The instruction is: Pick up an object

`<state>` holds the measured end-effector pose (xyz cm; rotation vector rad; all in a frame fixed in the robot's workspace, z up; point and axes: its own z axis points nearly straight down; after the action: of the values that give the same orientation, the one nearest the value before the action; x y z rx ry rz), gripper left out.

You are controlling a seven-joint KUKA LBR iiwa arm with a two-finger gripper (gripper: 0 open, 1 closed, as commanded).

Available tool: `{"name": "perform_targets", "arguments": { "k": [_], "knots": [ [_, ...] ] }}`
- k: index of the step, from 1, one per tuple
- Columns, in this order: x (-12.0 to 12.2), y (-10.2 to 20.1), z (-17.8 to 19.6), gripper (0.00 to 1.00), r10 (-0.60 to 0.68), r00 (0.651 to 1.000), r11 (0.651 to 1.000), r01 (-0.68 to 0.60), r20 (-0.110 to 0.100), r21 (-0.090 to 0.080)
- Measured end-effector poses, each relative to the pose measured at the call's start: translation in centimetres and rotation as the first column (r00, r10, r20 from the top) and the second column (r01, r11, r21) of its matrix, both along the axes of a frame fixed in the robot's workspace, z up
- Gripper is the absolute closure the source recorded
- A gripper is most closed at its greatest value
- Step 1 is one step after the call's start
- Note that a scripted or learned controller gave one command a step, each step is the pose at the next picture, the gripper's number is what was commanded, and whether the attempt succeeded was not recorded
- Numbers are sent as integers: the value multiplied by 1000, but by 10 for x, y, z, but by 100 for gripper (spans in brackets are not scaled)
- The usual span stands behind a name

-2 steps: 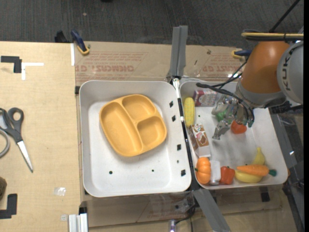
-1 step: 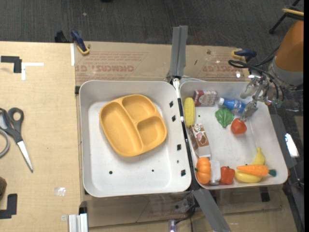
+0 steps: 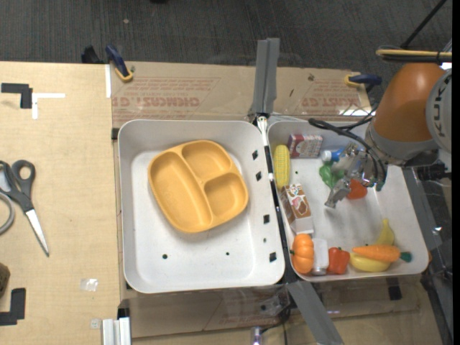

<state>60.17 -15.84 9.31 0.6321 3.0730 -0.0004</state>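
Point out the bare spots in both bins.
Left bin: bare floor around the yellow plate, widest along the near edge. Right bin: one open patch mid-floor, between the snack pack, the gripper and the carrot. Its divider side and near edge are crowded with corn, pumpkin and bananas.

Plate (image 3: 198,185) in left bin (image 3: 136,264); toys in right bin (image 3: 402,214).

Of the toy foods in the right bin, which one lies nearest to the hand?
The small red toy piece, lying right beside the hand. The corn cob, pumpkin, carrot and banana lie farther, along the bin's edges.
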Motion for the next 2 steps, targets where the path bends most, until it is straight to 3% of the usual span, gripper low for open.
{"name": "perform_targets", "arguments": {
  "k": [1,2],
  "knots": [
    [43,5,-3,0,-141,990,990,141,-25,-2],
    [-7,1,0,0,-232,973,973,232,-1,0]
  ]
}}
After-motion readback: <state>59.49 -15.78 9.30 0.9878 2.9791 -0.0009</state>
